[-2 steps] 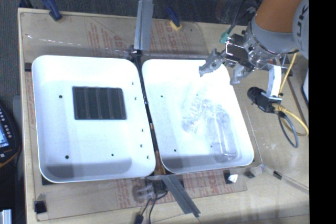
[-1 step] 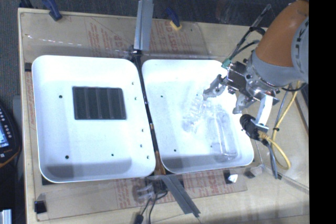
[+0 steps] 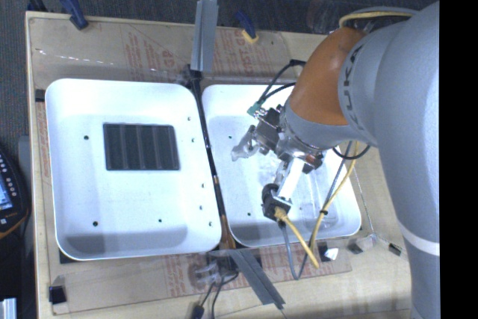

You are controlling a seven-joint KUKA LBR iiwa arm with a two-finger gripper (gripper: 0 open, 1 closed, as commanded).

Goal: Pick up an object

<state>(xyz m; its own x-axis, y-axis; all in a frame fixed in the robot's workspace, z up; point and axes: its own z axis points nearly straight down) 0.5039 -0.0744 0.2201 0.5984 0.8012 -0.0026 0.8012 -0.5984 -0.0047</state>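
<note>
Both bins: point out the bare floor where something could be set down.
Left bin: roomy below the dark ribbed panel, toward the near wall, with narrower strips at its sides. Right bin: crowded, the gripper and arm hang over its middle; a bare strip lies along the wall next to the left bin.

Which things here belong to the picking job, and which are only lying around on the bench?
For the job:
gripper, over the right bin
left bin
dark ridged block in the left bin

Just about:
blue clamps at the bench's far edge
grey bar between the bins
</note>
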